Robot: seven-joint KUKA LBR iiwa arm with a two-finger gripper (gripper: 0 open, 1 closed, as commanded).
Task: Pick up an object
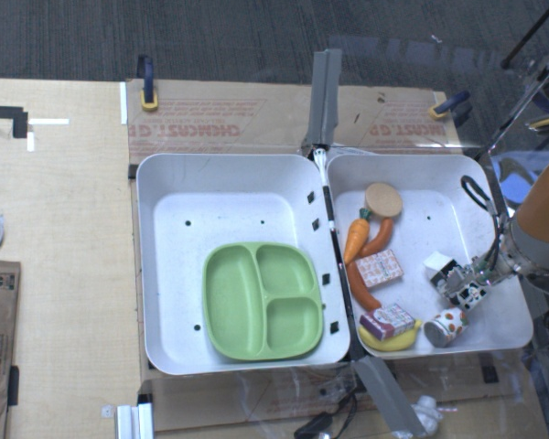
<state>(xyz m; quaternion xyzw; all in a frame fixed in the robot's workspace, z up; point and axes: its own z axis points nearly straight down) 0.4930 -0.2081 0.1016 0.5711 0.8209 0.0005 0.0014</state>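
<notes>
1. Nearest you, at the front edge of the right bin (pixel 421 167), a banana (pixel 395 341) lies with a small purple box (pixel 390 319) resting on top of it.
2. Just to the right of them you see a small white object with orange spots (pixel 445 327), lying on its side on the bin floor.
3. In the left bin (pixel 165 245), a green divided plate (pixel 263 300) sits in the front half, towards the wall shared with the other bin.
4. The pincer (pixel 464 291) hangs low in the right bin, just above and behind the spotted object. You cannot tell whether it is apart or together, and you can see nothing gripped in it.
5. A white block (pixel 437 263) lies right beside the pincer, on its left.
6. Further left, a pink-patterned box (pixel 378 269) rests over a long carrot (pixel 362 292).
7. Behind that box, two more carrots (pixel 356 239) lean together, side by side.
8. A round tan disc (pixel 382 199) touches their far ends.
9. The arm (pixel 540 218) enters from the right, over the bin's right wall.
10. At the far edge of the surface (pixel 55 172), a blue and yellow clamp (pixel 146 94) stands behind the left bin.
</notes>
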